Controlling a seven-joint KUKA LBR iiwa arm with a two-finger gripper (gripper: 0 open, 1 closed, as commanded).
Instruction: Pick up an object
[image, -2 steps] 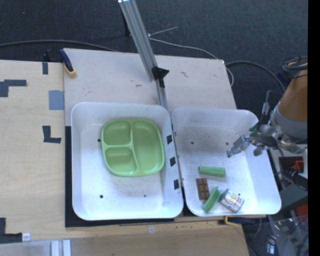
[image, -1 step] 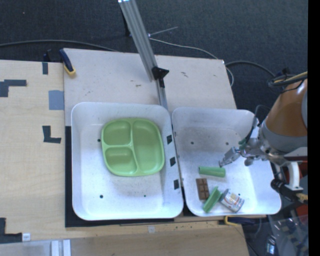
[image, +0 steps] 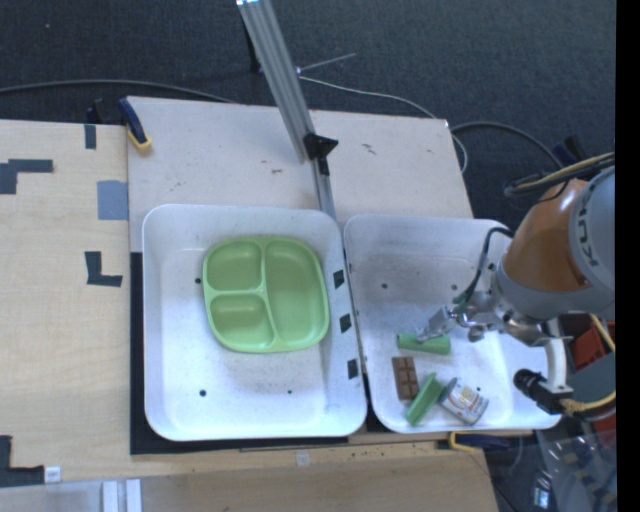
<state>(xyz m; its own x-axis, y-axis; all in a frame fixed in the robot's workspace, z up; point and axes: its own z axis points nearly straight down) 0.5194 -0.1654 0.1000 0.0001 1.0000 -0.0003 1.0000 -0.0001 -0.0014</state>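
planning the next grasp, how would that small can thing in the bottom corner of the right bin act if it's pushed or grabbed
The small can seems to lie on its side, so a push would probably roll it. It rests against a green block, which may block rolling that way. Its curved, shiny-looking wall could slip between the fingers.

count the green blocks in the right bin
2: one green block lies under the hand, the other sits nearer the front edge, between the brown bar and the small can. The arm may hide more.

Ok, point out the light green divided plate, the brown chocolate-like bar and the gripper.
light green divided plate (image: 266, 293): camera view, centre ridge.
brown chocolate-like bar (image: 405, 376): camera view, middle of its top.
gripper (image: 440, 325): camera view, at its fingertips.
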